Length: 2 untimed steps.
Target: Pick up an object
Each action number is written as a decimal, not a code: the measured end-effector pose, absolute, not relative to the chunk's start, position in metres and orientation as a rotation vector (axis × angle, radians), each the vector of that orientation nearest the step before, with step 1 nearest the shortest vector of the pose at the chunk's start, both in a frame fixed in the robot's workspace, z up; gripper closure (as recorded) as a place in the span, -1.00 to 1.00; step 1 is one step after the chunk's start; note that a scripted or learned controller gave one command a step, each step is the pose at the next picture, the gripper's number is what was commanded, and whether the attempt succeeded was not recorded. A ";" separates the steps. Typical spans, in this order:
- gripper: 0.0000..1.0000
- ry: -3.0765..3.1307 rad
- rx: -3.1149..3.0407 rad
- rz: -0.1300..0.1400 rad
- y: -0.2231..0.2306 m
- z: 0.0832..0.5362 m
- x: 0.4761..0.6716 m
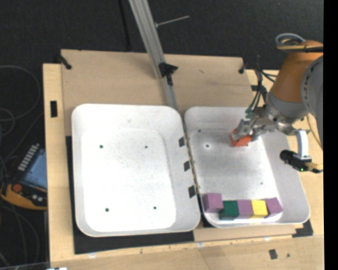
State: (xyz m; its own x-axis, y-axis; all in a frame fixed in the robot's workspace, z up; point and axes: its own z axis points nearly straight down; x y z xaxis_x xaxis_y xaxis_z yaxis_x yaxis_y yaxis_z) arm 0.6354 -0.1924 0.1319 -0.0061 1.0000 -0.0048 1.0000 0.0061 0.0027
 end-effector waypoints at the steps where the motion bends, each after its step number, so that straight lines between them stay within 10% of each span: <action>1: 1.00 2.230 2.215 0.003 -0.109 0.150 0.610; 2: 1.00 2.229 2.208 0.010 -0.035 0.200 0.641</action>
